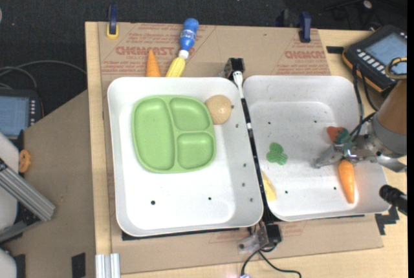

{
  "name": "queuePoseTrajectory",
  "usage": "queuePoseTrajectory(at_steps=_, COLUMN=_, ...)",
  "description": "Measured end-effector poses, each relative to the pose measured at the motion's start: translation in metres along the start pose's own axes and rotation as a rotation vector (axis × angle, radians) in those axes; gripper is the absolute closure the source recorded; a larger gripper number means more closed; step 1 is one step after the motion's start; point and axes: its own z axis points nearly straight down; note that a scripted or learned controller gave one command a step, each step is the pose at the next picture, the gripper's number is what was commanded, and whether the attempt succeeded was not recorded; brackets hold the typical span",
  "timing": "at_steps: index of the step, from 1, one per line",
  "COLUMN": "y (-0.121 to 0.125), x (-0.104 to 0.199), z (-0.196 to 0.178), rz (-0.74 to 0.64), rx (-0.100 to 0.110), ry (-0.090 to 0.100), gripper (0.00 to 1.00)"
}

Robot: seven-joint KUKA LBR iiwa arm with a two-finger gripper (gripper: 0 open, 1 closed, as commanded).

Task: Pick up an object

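In the right bin [304, 92], an orange toy carrot [347, 181] lies near the right wall, pointing toward the front. My gripper [337, 154] hangs just above the carrot's top end, low over the bin floor, with the arm [391, 125] coming in from the right. A small red toy with a green top [334, 134] sits just behind the gripper. A green broccoli-like toy [277, 154] lies left of it in the middle of the bin. Nothing is visibly held.
The left bin [123, 160] holds a green divided plate [173, 133] and a tan ball [219, 108]. A yellow piece [268, 189] lies by the right bin's left wall. Behind the bins lie a blue-capped bottle [187, 34], a corn cob [176, 66] and a small carrot [152, 64].
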Motion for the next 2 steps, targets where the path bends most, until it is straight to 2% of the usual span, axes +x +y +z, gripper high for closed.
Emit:
queuePoseTrajectory(at_steps=1, y=-0.001, x=-0.002, z=-0.014, rz=0.003, rx=-0.004, ry=-0.010, gripper=1.00)
queuePoseTrajectory(at_steps=2, y=-0.008, x=0.052, z=-0.108, rz=-0.002, rx=-0.012, ry=-0.013, gripper=1.00)
